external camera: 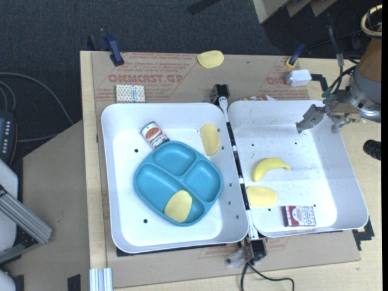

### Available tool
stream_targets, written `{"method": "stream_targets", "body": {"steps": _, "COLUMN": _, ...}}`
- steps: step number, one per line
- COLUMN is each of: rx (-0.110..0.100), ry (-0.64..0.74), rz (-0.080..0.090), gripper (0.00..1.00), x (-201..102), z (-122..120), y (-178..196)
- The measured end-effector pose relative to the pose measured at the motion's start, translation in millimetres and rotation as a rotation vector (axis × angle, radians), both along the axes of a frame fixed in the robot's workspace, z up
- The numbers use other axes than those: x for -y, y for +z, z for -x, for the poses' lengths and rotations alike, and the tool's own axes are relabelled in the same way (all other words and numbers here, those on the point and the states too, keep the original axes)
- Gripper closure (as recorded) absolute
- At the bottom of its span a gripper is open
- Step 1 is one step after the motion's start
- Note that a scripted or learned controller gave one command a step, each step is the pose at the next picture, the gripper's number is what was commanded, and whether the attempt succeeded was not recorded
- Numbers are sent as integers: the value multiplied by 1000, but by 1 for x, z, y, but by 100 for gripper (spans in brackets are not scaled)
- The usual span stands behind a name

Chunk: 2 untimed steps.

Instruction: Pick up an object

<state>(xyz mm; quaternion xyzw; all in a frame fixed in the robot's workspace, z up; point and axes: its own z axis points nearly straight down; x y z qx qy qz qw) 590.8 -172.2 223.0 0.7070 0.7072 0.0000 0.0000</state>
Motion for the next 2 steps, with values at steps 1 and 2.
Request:
{"method": "stream_targets", "body": {"steps": 1, "rx": 1, "ry": 1, "rz": 0, "gripper": 0, "x": -53, "z": -4, "y": -138}}
{"method": "stream_targets", "body": {"steps": 2, "rx": -2, "ry": 0, "rz": -1, "gripper": 0, "x": -77, "z": 26, "y": -139}}
